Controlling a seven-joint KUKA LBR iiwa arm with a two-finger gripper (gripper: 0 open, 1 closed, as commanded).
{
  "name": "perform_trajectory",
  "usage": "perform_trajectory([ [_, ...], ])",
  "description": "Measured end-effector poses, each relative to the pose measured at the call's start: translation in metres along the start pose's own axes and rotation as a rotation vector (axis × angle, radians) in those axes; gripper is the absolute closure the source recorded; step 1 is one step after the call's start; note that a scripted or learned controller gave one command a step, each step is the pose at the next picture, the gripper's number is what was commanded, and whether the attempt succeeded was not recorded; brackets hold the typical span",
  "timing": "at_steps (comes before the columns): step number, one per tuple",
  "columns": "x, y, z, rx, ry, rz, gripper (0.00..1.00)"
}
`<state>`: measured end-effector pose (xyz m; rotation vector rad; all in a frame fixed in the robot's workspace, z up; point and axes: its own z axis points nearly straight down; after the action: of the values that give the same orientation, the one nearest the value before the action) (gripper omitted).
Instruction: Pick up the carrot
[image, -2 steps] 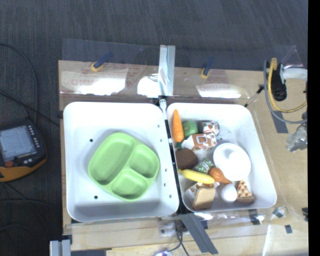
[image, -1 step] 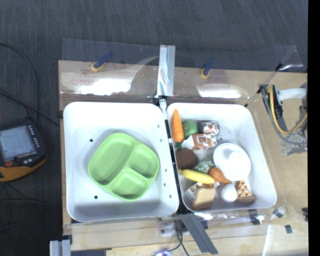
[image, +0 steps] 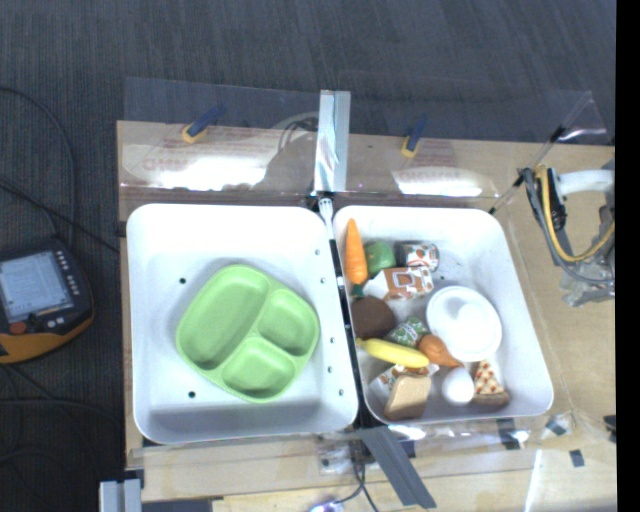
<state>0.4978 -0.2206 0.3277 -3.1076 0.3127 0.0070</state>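
Note:
The carrot (image: 354, 254) is orange and slim. It lies lengthwise along the left wall of the right bin (image: 520, 300), near the bin's far end, with its tip pointing away. A green round toy (image: 379, 257) touches its right side.
The right bin also holds a white bowl (image: 464, 318), a banana (image: 394, 352), a brown round piece (image: 372, 317), a white egg (image: 458, 385), a pizza slice (image: 487, 380) and several other toy foods. A green sectioned plate (image: 250, 331) lies in the left bin (image: 160, 300). Cables (image: 565, 225) hang at the right.

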Motion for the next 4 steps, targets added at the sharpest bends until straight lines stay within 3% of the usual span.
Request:
perform_trajectory([
  [1, -0.004, 0.003, 0.028, -0.008, 0.002, 0.0, 1.0],
  [4, 0.0, -0.007, 0.006, 0.023, 0.001, -0.004, 1.0],
])
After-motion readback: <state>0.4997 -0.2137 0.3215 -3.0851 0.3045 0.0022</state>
